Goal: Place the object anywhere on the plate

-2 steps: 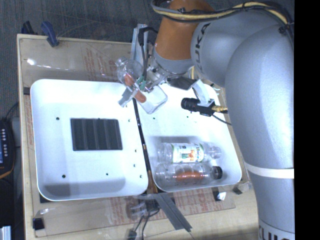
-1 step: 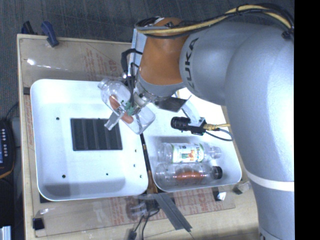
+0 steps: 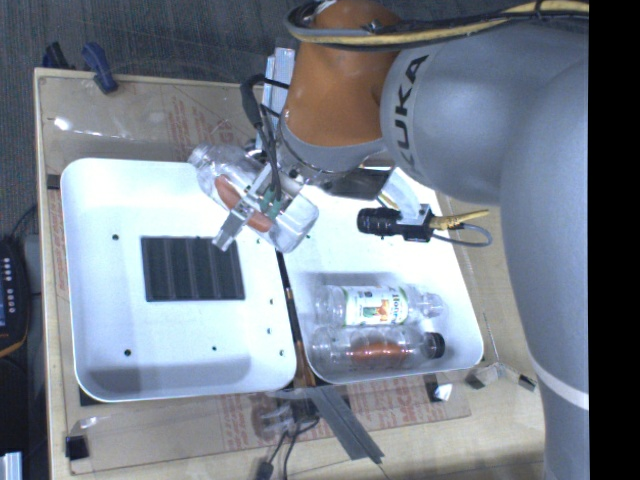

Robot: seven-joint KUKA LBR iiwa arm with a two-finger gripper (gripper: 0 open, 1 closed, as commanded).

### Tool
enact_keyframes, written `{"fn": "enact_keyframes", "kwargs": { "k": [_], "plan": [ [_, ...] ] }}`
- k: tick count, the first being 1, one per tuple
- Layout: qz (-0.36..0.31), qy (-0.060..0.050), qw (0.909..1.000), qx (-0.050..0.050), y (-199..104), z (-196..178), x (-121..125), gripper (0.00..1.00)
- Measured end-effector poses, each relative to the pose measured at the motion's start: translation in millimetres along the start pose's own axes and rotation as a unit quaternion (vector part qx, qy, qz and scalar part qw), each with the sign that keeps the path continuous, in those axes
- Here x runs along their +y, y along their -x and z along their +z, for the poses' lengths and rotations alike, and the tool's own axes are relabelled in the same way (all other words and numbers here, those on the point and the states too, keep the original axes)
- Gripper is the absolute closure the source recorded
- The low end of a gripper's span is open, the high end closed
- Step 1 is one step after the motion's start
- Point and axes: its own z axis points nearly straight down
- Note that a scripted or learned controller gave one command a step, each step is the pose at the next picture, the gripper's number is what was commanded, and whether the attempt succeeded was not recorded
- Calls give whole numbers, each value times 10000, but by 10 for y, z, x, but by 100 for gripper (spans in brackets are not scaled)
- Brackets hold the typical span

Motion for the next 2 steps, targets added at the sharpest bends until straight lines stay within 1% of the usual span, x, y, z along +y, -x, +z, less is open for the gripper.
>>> {"fn": "enact_keyframes", "kwargs": {
  "k": [1,2],
  "plan": [
    [1,-1,10000,0,0,1,-1,0],
    [-1003,-10,9950,11,-414,273,112,0]
  ]
}}
